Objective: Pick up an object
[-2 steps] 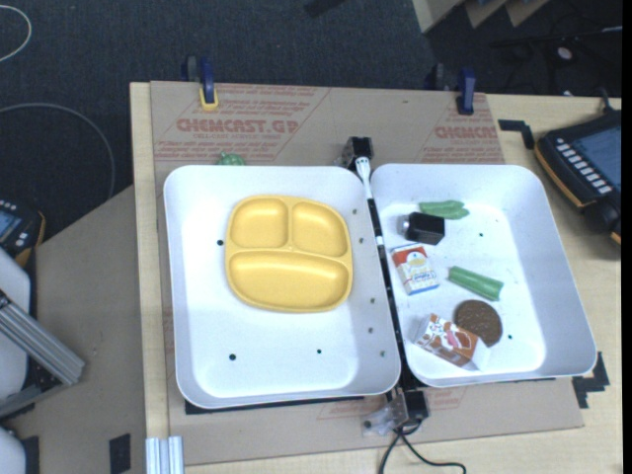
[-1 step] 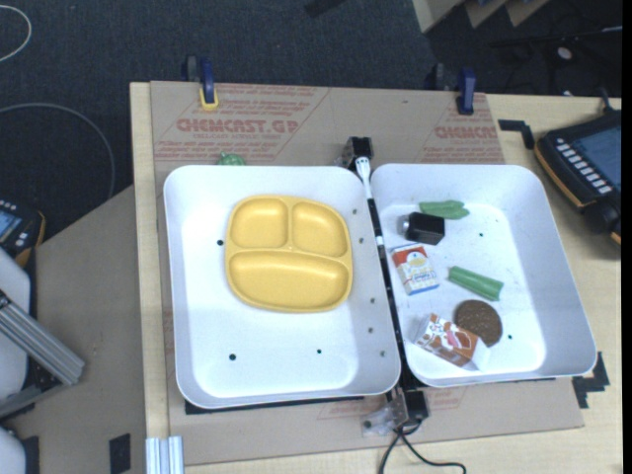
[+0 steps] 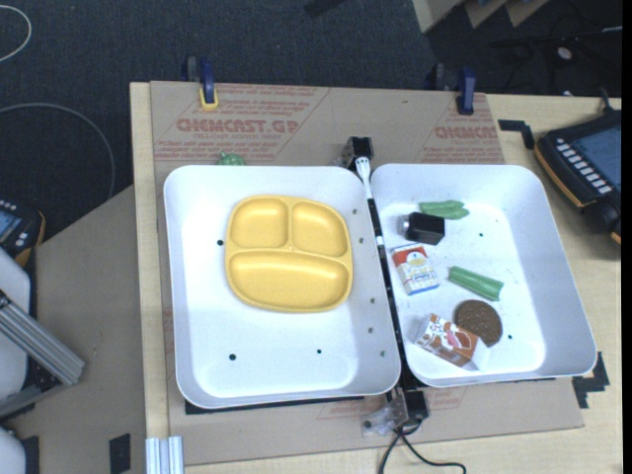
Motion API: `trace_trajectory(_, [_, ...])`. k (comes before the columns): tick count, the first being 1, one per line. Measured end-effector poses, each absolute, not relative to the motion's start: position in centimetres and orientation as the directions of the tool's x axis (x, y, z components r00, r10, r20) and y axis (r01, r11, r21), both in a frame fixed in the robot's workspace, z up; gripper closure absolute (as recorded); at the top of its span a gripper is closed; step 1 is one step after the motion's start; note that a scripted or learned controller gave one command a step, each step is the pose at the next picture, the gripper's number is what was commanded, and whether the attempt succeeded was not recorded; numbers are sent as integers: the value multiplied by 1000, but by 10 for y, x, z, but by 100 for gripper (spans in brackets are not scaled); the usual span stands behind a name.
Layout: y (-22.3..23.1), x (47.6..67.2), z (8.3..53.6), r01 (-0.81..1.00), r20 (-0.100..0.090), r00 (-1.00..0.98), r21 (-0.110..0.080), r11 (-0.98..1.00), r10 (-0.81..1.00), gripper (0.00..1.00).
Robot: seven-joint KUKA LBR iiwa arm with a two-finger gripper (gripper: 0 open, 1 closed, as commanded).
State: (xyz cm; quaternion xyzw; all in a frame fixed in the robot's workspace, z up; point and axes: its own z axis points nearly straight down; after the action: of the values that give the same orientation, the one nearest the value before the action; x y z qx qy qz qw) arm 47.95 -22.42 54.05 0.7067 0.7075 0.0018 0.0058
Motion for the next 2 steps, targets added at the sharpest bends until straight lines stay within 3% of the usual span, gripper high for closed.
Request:
trace_trajectory(1, [-223,479,456,1000,2,1,-7,-1,1000,100])
trace_trajectory(2, [-224,479,541,1000,-6,-1,12,1,1000,100])
